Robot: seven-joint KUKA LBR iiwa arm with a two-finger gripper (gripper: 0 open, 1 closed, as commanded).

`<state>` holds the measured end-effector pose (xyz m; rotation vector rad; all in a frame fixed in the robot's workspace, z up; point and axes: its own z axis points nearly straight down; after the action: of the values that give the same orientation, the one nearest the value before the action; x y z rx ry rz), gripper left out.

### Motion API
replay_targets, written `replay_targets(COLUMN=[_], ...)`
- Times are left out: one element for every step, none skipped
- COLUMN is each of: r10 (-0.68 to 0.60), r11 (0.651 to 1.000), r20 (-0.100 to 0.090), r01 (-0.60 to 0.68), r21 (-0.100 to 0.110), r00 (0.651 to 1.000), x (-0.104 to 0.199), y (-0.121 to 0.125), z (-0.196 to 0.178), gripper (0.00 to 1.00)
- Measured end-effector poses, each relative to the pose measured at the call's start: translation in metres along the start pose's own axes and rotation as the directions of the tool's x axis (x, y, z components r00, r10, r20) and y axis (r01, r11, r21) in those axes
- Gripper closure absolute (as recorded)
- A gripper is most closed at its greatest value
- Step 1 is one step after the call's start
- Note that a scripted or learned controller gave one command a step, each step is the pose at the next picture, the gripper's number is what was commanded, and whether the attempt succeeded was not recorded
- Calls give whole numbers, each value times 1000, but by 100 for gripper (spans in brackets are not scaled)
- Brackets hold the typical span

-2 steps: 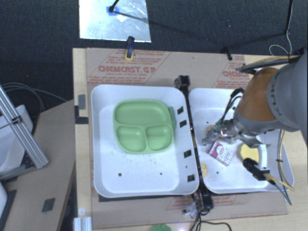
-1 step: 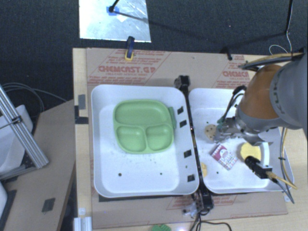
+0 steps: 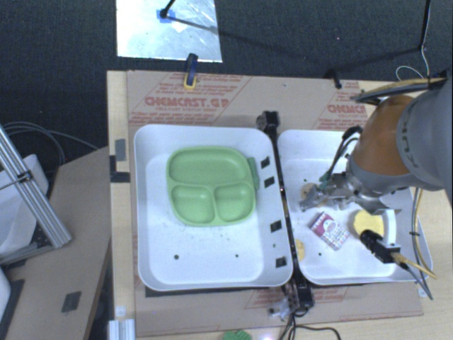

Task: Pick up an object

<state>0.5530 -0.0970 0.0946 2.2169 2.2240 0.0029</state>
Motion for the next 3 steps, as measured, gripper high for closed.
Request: replay_targets(r10=[-1, -1, -1], r11=[1000, 1000, 1000], r20=[0, 1, 3], r01=[1, 1, 1], r21=[-1, -2, -5], r00=[1000, 1000, 1000], x=[1, -14, -42], y=[26, 48, 94], z=[10, 10, 9], gripper=[0, 0, 0])
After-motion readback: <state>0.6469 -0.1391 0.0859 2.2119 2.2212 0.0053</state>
